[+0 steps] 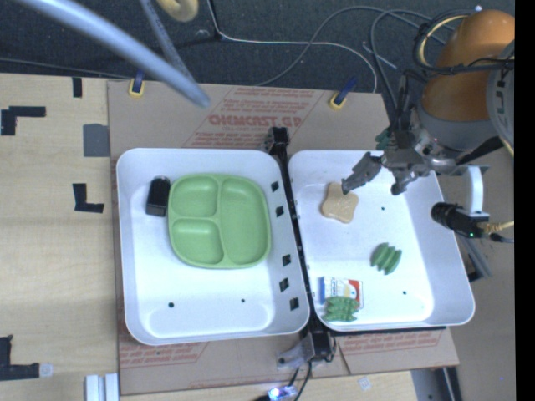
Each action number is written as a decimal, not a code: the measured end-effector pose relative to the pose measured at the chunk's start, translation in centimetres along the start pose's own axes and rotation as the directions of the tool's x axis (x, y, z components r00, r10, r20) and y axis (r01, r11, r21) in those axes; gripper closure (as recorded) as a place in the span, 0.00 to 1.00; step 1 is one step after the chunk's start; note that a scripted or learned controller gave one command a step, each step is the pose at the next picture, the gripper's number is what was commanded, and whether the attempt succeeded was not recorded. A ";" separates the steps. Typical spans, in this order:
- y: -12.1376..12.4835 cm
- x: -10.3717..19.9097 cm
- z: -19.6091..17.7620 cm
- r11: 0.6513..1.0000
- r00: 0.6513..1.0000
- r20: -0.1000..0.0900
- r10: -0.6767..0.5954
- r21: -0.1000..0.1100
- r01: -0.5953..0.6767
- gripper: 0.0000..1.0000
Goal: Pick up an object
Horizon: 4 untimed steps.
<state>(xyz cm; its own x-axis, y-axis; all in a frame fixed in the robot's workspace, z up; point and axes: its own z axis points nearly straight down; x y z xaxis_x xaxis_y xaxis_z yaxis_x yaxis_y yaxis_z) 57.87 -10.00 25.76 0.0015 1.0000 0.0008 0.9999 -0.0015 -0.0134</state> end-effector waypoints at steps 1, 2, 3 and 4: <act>0.2 0.0 -0.6 1.000 1.000 0.001 -0.003 -0.012 0.003 0.00; -0.6 0.2 4.1 1.000 1.000 0.001 -0.002 -0.007 0.002 0.00; -0.5 0.1 10.6 1.000 1.000 0.001 -0.002 -0.007 0.002 0.00; 0.0 0.2 16.9 1.000 1.000 0.001 -0.003 -0.007 0.003 0.00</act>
<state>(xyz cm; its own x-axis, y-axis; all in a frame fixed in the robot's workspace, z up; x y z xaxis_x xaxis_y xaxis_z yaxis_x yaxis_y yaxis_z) 57.63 -9.82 8.91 -0.0013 1.0000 -0.0003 1.0000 0.0013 -0.0066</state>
